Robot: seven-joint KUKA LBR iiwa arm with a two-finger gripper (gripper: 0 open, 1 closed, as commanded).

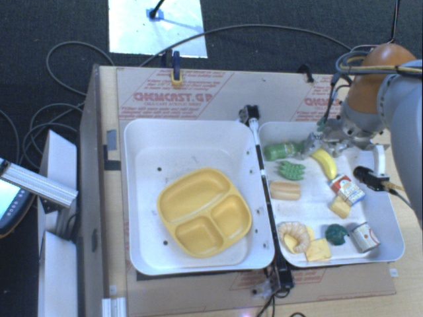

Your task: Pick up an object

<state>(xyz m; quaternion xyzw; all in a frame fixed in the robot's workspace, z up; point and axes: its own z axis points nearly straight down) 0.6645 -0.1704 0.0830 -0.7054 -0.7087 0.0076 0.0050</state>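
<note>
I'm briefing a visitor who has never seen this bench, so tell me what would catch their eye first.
The yellow three-compartment tray stands out most, lying alone in the left white bin. Next comes the right bin, crowded with small play-food pieces such as a banana, a green ridged piece and a small can. The grey arm with its orange band leans in at the bin's far right corner, its gripper low beside the banana.

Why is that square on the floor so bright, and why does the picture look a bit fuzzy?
In the camera view, the pale sheet on the dark floor catches the light and washes out; the white bins glare mildly too. The whole view is soft and grainy, so small toys like the banana lack crisp edges.
</note>
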